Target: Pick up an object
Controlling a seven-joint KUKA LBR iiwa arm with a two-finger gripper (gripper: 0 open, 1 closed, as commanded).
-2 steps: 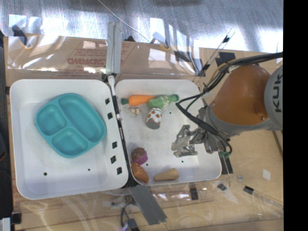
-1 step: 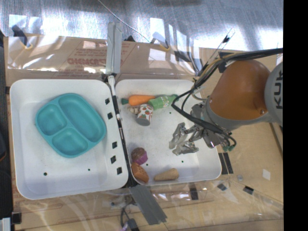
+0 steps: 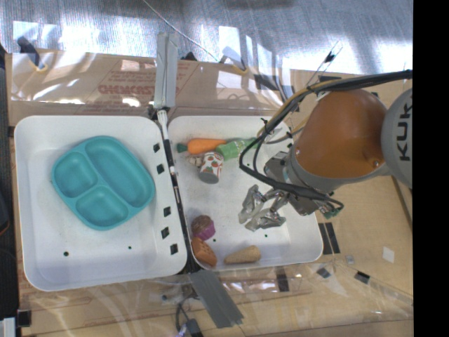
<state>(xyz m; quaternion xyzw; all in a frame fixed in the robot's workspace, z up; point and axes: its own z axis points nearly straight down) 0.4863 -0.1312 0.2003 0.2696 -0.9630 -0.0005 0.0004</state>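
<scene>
Near edge of the right white plastic bin [image 3: 309, 248]: tan cone-shaped toy piece [image 3: 243, 255], then a brown rounded bread-like toy [image 3: 204, 252] in the near-left corner, with a purple-and-tan ball-shaped toy [image 3: 203, 225] just beyond it. All look light, hard plastic, smooth and likely slippery; best taken across the narrow middle. The two-finger metal gripper [image 3: 261, 210] hangs over the bare bin floor mid-bin, fingers spread partly, nothing between them. The cone is nearest and stands apart from its neighbours, so probably the easiest pick. Farther, by the left wall: a grey-white patterned cup-like toy [image 3: 210, 167], and an orange plastic carrot with green top [image 3: 214, 146] by the far edge. The left white bin [image 3: 42, 258] holds a teal three-compartment plate [image 3: 102, 181]. Cardboard-brown bench [image 3: 84, 83] beyond.
</scene>
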